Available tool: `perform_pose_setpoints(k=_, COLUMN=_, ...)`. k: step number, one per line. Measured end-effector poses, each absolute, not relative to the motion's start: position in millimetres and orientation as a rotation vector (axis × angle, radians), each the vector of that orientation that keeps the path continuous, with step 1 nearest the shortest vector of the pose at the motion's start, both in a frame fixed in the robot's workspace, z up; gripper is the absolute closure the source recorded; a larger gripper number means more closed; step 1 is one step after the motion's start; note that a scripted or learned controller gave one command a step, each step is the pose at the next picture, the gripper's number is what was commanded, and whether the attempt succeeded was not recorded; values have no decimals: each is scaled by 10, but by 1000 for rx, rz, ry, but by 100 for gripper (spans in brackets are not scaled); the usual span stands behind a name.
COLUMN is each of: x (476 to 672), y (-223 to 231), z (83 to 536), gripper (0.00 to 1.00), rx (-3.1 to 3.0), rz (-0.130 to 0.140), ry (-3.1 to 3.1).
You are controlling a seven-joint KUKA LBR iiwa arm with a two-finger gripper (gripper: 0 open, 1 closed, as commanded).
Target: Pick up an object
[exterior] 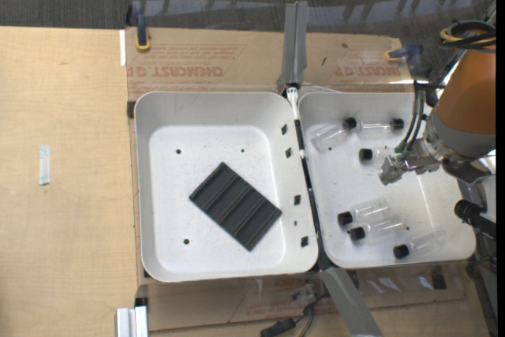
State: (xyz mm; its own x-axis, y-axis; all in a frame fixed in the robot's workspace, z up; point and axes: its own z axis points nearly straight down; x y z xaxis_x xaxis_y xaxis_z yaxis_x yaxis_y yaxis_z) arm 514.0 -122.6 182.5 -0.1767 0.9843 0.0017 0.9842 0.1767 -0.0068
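The tool (392, 170) is hung over the right bin (442, 256), among clear vials (black caps). Its opening can't be told, and nothing is seen held. Probably a descent onto one vial (364, 214) is needed next.

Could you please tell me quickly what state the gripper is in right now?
Gripper: over the right bin among the clear vials; state cannot be told.

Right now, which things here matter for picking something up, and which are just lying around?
For the job:
gripper
clear vials with black caps
right bin
ribbed black block
left bin

Just lying about:
cardboard sheet
small white strip
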Motion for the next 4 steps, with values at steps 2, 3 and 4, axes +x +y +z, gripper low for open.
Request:
perform_pose_setpoints(k=2, x=5230, y=-1199, z=1683, gripper=100, rx=-1971, rz=7, ry=-2438)
perform_pose_setpoints(k=3, x=5115, y=-1320, z=1384, gripper=100, rx=-1841, rz=6, ry=-2537)
perform_pose_setpoints(k=4, x=5115, y=-1321, z=1385, gripper=0, rx=-1841, rz=5, ry=-2537)
